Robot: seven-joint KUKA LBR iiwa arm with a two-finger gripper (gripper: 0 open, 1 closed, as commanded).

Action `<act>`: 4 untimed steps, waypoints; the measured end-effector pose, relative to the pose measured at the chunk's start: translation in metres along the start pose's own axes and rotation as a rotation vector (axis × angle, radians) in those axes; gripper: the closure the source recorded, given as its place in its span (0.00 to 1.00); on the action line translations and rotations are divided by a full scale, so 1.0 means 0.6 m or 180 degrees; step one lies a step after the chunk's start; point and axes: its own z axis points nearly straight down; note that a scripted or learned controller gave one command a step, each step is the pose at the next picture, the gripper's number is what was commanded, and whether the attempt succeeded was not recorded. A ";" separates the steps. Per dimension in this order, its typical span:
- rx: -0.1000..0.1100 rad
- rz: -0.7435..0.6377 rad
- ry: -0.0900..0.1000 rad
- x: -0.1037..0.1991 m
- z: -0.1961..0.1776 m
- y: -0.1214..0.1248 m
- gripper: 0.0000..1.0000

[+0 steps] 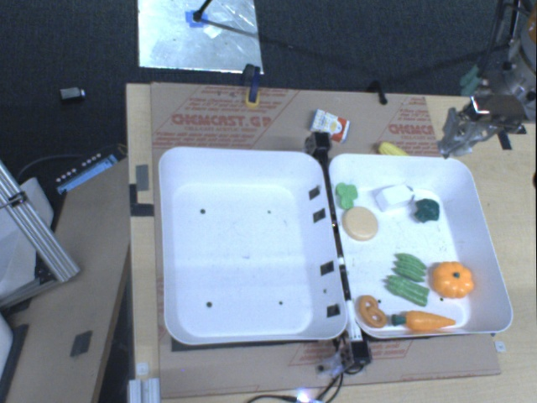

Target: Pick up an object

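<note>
The right bin [480, 217] holds several toy foods. Among them are an orange pumpkin [451, 280], a carrot [424, 321], a pretzel [371, 311], two green bean pods [409, 278], a round tan cookie [361, 223], a white block [393, 196], a dark green broccoli [426, 210] and a light green piece [346, 195]. My gripper [457, 139] hangs above the bench just beyond the right bin's far right corner, with nothing seen between its fingers.
The left bin [243, 242] lies beside the right one. A yellow banana-like piece [392, 149] and a small red-and-white packet [329, 124] rest on the cardboard behind the bins. A shiny metal sheet [200, 22] lies on the floor farther back.
</note>
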 end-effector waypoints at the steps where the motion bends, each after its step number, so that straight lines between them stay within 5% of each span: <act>1: -0.0002 -0.0003 0.0002 0.071 -0.048 -0.045 1.00; 3: 0.0003 -0.0001 0.0005 0.224 -0.063 -0.065 1.00; 4: -0.0003 -0.0004 0.0008 0.289 -0.120 -0.065 1.00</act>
